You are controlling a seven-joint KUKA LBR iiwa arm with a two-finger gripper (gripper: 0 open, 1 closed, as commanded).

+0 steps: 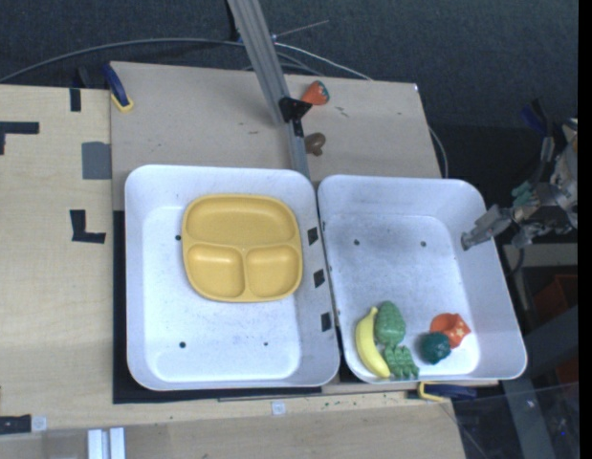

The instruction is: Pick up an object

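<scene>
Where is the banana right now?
The banana lies in the right bin, near its front edge toward the left corner, touching the green toy beside it.

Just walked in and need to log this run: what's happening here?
The gripper sits at the right bin's right rim, above the objects, touching none. A banana, green toys, a teal ball and an orange piece lie in its near corner. A yellow tray sits in the left bin.
</scene>
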